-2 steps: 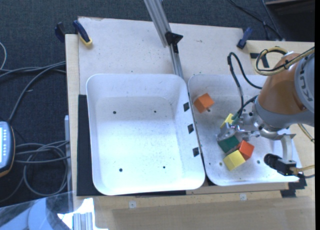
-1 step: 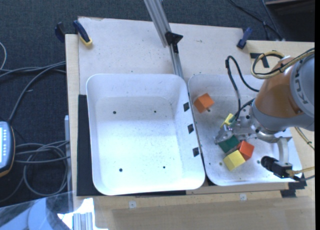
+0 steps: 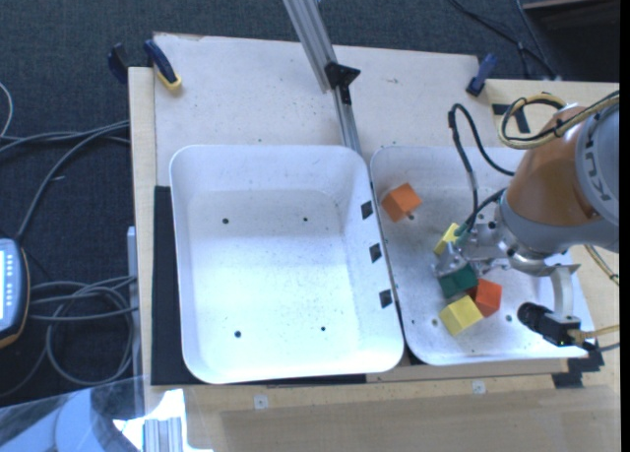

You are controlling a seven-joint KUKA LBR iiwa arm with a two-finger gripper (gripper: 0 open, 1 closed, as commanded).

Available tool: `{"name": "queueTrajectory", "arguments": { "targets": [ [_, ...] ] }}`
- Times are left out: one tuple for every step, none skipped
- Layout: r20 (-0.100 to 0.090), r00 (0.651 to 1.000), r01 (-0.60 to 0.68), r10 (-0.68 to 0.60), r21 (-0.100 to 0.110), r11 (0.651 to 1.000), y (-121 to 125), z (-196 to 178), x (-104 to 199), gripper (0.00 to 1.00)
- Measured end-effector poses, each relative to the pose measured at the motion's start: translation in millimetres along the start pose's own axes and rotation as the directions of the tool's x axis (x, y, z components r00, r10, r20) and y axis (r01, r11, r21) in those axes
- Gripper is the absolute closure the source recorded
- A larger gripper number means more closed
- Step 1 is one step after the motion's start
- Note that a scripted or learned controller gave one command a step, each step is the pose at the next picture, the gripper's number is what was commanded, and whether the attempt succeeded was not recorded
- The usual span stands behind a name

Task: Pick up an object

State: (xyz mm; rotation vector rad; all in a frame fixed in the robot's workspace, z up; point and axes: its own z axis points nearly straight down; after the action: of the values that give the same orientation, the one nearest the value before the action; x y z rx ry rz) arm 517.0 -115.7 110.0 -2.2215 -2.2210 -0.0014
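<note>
Beside gripper (image 3: pixel 455 265), green block (image 3: pixel 458 284), edges aslant.

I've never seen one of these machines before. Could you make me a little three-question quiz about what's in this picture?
1. True or false: the orange block lies in the left bin.
2. Which block lies nearest the bench's front edge: A) orange, B) yellow block, C) green block?
3. Fill in: the end effector is over the ____ bin.

Key: 1 false, it lies in the right bin; 2 B; 3 right.
</note>
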Motion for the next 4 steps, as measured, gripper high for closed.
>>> {"name": "queueTrajectory", "arguments": {
  "targets": [
    [0.003,1.000,0.002,-0.002,-0.007,1.000,3.6,-62.8,-4.6,1.00],
    [0.002,1.000,0.002,-0.002,-0.007,1.000,5.4,-114.0,-4.8,1.00],
    [0.000,1.000,0.006,-0.006,-0.001,1.000,21.2,-111.9,36.8,1.00],
    [-0.001,1.000,0.006,-0.006,-0.002,1.000,42.4,-112.6,76.5,1.00]
  ]
}}
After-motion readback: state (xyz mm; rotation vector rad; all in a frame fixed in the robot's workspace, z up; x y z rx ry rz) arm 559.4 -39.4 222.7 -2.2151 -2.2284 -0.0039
